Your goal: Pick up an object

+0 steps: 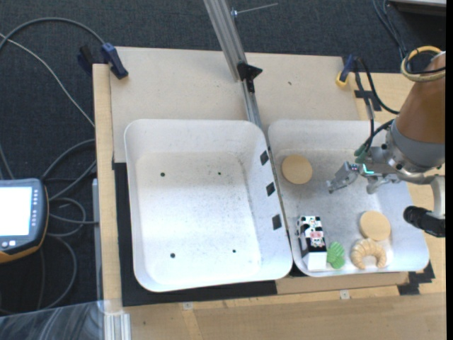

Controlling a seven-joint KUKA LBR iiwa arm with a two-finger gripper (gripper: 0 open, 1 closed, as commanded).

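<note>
Right bin [333, 129] holds two cookies, croissant [371, 253], green toy, carton — claw [345, 178] above it, state unclear

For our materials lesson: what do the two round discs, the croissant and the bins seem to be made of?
Round discs: probably wood or toy plastic; flat, matt tan faces. Croissant: likely moulded plastic, pale with ridged folds. Bins: thin white plastic, smooth rounded rims, speckled floors.
</note>
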